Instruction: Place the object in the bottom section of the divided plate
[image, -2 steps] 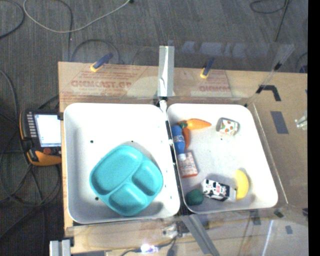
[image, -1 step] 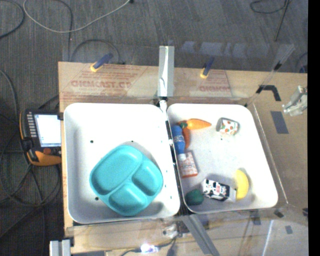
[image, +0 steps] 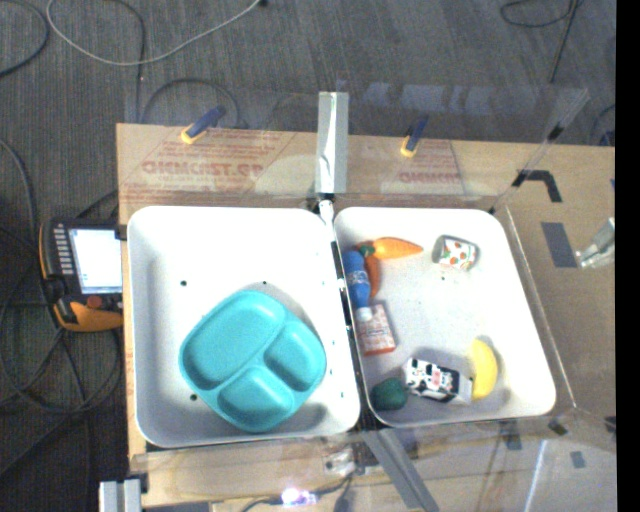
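On a wooden bench (image: 150, 165), two shallow white bins are being shown side by side from above. The left bin (image: 160, 260) is being used only for a turquoise divided plate (image: 253, 360), which is lying flat with its bottom section (image: 258, 398) nearest the viewer and unfilled, so the task is judged not yet done. The right bin (image: 520, 330) is being used as the supply: a yellow banana (image: 484, 367), an orange carrot (image: 397, 247), a blue bottle (image: 356, 275) lying along the dividing wall, a red-labelled bottle (image: 375, 328), a black-and-white carton (image: 432, 380), a green lump (image: 390, 394) and a small spotted cup (image: 456, 253) are being kept there, well apart from the plate. Which one is meant cannot be told. A pale shape at the right edge may be the gripper (image: 600, 245); whether it is apart or together cannot be told.
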